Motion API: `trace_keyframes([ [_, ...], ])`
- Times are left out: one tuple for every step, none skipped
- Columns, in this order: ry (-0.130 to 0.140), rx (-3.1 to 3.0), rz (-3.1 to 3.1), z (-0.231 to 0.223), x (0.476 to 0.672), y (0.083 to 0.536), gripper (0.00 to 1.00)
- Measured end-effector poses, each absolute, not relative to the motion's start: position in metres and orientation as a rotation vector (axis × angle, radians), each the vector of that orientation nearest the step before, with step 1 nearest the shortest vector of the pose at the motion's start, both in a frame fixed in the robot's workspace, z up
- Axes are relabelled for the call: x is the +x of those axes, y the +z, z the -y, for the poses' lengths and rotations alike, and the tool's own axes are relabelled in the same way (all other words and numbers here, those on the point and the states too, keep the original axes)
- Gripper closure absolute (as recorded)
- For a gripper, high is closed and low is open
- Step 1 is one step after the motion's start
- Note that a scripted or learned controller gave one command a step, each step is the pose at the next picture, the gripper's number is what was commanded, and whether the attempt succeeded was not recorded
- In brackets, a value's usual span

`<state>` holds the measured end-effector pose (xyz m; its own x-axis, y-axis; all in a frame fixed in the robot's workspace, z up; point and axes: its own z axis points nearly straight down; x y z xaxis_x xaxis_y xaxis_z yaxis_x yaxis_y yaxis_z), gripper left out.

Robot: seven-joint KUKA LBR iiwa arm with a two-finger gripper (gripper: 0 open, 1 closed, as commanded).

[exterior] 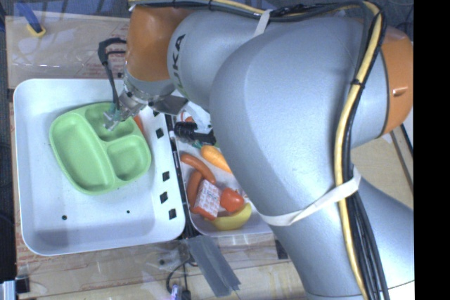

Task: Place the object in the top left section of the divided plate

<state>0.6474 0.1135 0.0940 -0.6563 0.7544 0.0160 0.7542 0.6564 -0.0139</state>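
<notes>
Wooden tabletop (70, 46): end effector (112, 119), finger state unclear, hovers over green divided plastic plate (84, 151) in left white bin (35, 221).

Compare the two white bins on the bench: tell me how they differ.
The left shallow white bin holds a green divided plastic plate, while the right shallow white bin holds loose toy food: an orange carrot, a red tomato, a yellow banana. The left bin lies almost wholly in view; the grey arm covers much of the right bin. The gripper hangs over the left bin's plate. Both are white and shallow.
</notes>
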Motion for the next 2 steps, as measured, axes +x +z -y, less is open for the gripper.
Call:
trace_keyframes([
  [0.009, -1.29, 2.837, -0.115, 0.647, 0.094, 0.0],
  [0.006, -1.333, 2.839, 0.008, 0.61, 0.189, 0.0],
])
